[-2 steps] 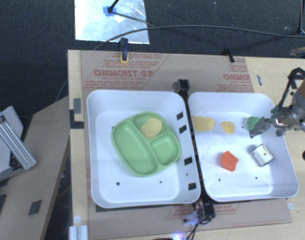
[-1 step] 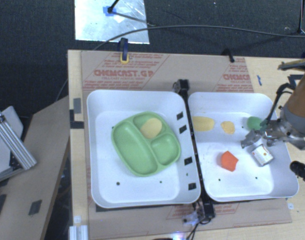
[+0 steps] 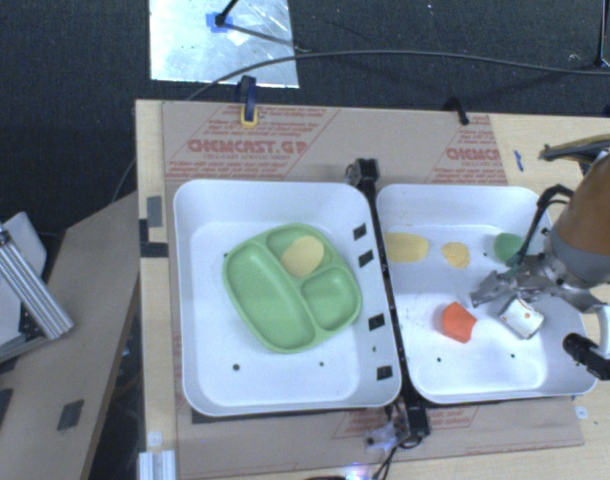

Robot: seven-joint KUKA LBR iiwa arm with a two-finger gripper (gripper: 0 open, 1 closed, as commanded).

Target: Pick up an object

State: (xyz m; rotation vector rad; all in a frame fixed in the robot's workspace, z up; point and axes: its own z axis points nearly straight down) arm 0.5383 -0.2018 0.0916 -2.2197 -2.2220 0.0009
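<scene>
In the right bin (image 3: 485, 373) lie an orange-red block (image 3: 455, 322), a flat yellow piece (image 3: 407, 247), a small yellow-orange piece (image 3: 456, 256), a green lump (image 3: 507, 246) and a small white cylinder (image 3: 523, 318). My gripper (image 3: 503, 291) hangs low over the bin's right half, between the orange-red block and the white cylinder, just up and left of the cylinder. The block sits about a hand's width to its lower left. The arm's wrist hides part of the bin's right side.
The left bin (image 3: 200, 298) holds a green divided plate (image 3: 280, 303) with a yellow item (image 3: 303, 255) in its upper compartment. A black divider with clips (image 3: 377, 268) runs between the bins. Cardboard lies under both.
</scene>
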